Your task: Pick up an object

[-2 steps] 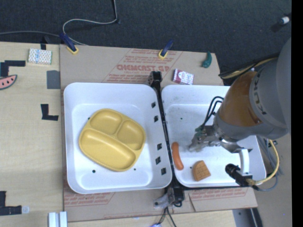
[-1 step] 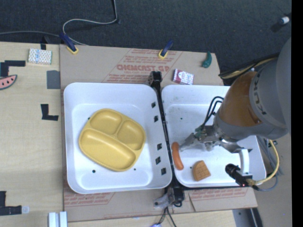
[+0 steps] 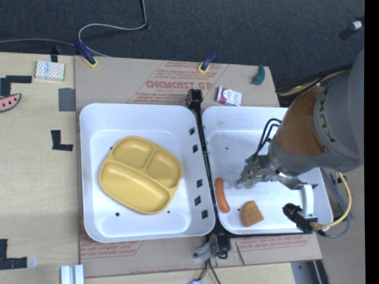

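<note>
In the right bin [image 3: 237, 123] an orange sausage [image 3: 221, 195] lies along the left wall near the front. A brown bread-like piece [image 3: 251, 213] rests to its right at the front edge. My gripper [image 3: 247, 176] hangs over the bin's middle, just above and to the right of the sausage and behind the bread piece. Nothing shows between its fingers. A yellow divided plate [image 3: 140, 173] fills the middle of the left bin [image 3: 95, 123].
The grey arm with its orange band [image 3: 308, 129] covers the right half of the right bin. A black divider [image 3: 200, 158] runs between the bins. A small packet [image 3: 228, 96] lies on the cardboard behind the bins.
</note>
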Tool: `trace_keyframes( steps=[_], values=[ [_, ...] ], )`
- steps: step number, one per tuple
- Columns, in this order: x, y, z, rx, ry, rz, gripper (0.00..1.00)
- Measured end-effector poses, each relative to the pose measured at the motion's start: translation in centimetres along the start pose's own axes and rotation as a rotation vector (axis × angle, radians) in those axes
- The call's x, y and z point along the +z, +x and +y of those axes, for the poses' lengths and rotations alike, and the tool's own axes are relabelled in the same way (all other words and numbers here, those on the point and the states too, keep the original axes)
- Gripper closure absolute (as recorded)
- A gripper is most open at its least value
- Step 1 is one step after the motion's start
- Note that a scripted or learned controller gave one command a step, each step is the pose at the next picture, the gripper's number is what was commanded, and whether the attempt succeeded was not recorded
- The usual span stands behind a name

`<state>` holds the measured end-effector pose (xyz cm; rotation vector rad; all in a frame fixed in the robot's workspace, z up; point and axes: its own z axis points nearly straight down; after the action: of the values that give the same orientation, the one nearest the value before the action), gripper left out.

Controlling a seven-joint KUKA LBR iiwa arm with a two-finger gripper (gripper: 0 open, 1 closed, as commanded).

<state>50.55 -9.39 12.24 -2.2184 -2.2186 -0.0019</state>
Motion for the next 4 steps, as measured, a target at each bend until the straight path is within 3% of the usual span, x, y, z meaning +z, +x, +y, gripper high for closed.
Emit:
trace_keyframes(
  steps=[1, 2, 3, 4],
  values=[
    [0.0, 0.0, 0.0, 0.000, 0.000, 0.000, 0.00],
    [3.6, -0.4, -2.0, 0.001, -0.008, -0.006, 0.00],
    [2.7, -0.4, -2.0, 0.001, -0.008, -0.007, 1.00],
    [2.7, -0.4, -2.0, 0.001, -0.008, -0.007, 0.00]
  ],
)
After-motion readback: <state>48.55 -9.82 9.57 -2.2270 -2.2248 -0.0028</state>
